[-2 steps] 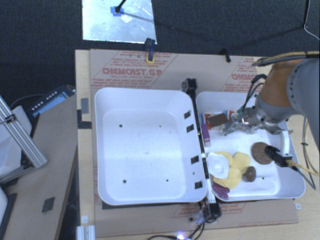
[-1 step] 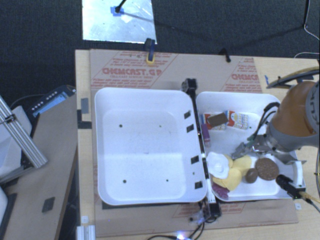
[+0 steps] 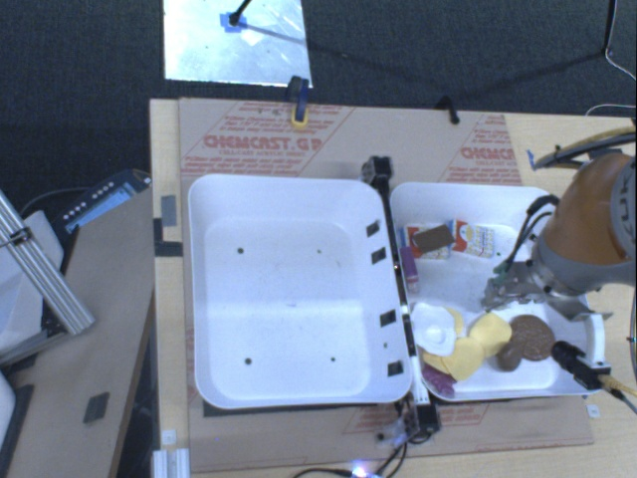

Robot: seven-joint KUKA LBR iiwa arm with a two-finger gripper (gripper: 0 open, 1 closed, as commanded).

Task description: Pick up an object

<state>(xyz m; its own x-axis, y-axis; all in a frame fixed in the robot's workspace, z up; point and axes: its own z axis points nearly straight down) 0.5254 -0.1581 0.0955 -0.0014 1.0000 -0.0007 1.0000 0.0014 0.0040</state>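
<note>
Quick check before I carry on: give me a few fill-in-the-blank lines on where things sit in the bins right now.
1. All the objects lie in the ____ bin of the camera view.
2. The gripper hangs over the ____ bin.
3. The brown round object lies to the ____ of the yellow pieces.
4. The arm's band is ____.

Missing words: right; right; right; orange

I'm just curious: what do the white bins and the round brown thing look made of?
The bins look like moulded plastic: smooth, faintly glossy, with rounded corners. The brown disc looks matte, perhaps a plastic or rubber toy cookie; the picture is too coarse to be sure.
</note>
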